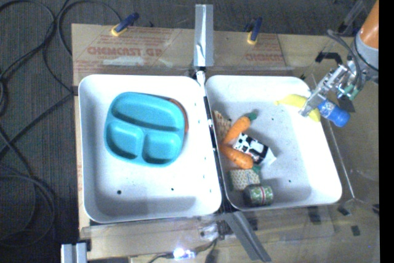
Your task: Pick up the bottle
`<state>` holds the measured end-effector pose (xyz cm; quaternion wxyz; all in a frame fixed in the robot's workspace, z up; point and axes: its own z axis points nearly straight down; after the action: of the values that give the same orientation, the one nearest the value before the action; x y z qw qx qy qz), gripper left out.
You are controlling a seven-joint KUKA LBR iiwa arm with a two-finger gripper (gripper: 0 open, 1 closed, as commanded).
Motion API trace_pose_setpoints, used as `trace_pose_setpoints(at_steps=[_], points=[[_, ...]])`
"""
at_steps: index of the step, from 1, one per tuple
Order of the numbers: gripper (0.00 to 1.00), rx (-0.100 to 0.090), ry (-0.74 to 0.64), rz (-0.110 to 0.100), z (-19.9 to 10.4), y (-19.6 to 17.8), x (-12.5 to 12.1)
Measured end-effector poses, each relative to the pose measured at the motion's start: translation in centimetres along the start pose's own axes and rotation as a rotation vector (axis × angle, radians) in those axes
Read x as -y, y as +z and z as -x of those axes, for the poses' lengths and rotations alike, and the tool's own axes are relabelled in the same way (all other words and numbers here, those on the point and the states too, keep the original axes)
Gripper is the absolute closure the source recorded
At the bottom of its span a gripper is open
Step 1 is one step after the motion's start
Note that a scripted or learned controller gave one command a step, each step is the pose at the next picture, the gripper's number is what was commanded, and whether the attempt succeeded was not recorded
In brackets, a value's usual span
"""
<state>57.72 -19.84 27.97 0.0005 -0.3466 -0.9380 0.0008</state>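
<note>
The bottle (294, 100) is yellow with a blue cap (335, 115). It lies tilted across the right rim of the right bin (289, 160), its cap end out past the rim. My gripper (309, 106) reaches in from the right and crosses the bottle's middle, shut on it; yellow shows on both sides of the fingers (320, 94). The part of the bottle under the gripper is hidden.
The right bin also holds two orange carrots (237, 129), a black-and-white item (251, 146), a woven pouch (243, 177) and a green can (258, 194). A blue divided tray (146, 127) sits in the left bin (98, 182). Clamps (253, 29) stand on the back edge.
</note>
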Motion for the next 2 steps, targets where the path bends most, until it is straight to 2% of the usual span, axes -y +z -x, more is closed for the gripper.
trace_pose_setpoints(at_steps=[1,2], points=[[1.00,-0.001,0.000,0.000,0.1,-0.6,-0.2],[1.00,-0.004,0.250,0.000,-4.1,6.3,6.8]])
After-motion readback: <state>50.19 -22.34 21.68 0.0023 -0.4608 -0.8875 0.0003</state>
